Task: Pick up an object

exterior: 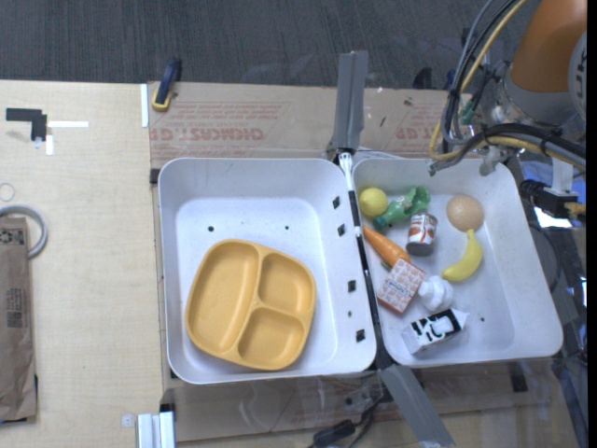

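The right bin (522,334) holds several small objects. A yellow lemon (373,201) lies by a green item (408,203) at the far left. A small can (422,233) stands near the middle. A beige egg-like ball (465,212) sits above a banana (464,259). An orange carrot (384,245), a checked packet (401,285), a white lump (434,293) and a black-and-white carton (437,329) lie toward the front. My gripper (468,150) hangs over the bin's far rim, above and behind the ball, touching nothing.
The left bin (187,194) holds a yellow divided plate (250,303). A grey divider post (351,101) rises between the bins at the back. Cables (476,54) loop beside the arm's orange band (555,26). A brown bag (14,315) lies at the far left.
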Robot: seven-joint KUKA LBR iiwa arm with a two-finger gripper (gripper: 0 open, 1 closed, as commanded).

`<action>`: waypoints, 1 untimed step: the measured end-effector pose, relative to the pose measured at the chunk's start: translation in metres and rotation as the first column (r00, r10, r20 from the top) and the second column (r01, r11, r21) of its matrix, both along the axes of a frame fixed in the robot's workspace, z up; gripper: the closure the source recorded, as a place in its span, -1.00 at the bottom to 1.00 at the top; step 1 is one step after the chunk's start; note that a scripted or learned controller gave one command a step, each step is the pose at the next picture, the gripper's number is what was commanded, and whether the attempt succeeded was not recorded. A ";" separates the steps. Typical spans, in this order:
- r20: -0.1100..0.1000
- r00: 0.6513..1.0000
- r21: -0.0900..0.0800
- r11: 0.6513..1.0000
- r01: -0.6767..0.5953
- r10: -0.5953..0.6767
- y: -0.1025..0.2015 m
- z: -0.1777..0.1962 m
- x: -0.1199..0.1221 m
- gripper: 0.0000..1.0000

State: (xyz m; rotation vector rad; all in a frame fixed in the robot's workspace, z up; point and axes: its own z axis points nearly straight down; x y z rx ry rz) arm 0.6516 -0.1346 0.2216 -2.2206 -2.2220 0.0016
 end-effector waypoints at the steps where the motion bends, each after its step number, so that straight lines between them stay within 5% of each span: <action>1: -0.003 0.999 0.000 0.999 0.044 -0.044 -0.008 -0.082 -0.096 -1.00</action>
